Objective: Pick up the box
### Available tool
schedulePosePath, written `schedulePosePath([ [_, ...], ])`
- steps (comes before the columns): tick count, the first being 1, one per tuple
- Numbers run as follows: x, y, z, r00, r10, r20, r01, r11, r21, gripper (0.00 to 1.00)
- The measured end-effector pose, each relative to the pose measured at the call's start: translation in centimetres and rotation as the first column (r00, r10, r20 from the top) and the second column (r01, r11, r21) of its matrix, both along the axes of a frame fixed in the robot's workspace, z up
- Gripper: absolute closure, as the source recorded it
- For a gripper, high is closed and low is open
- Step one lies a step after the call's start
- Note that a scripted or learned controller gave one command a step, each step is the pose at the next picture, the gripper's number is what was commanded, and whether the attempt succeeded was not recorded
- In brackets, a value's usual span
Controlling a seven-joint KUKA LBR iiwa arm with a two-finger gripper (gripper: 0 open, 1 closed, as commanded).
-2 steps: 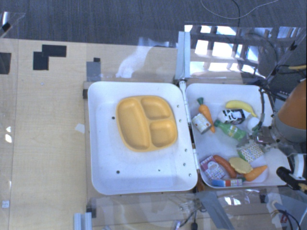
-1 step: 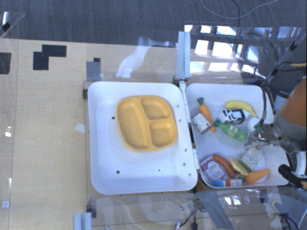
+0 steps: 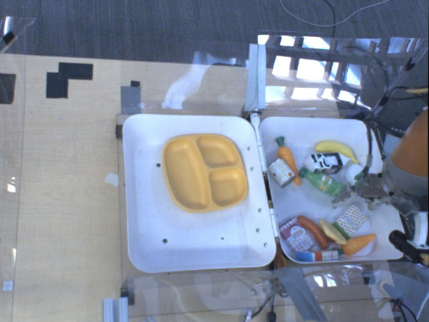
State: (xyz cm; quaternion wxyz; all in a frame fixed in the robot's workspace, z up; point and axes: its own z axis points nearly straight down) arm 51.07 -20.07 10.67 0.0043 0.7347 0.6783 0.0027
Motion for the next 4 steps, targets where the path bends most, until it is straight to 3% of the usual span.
schedulePosePath([
  [1, -1.9, 0.4, -1.7, 0.994, -0.109, 0.003, 0.109, 0.994, 0.002, 0.0],
  [2, -1.6, 0.6, -0.6, 0.995, -0.104, 0.011, 0.104, 0.995, 0.002, 1.0],
  [3, -2.2, 6.3, 10.9, 0.997, -0.071, -0.005, 0.071, 0.997, 0.002, 1.0],
  [4, -2.2, 6.3, 10.9, 0.997, -0.071, -0.005, 0.071, 0.997, 0.002, 0.0],
])
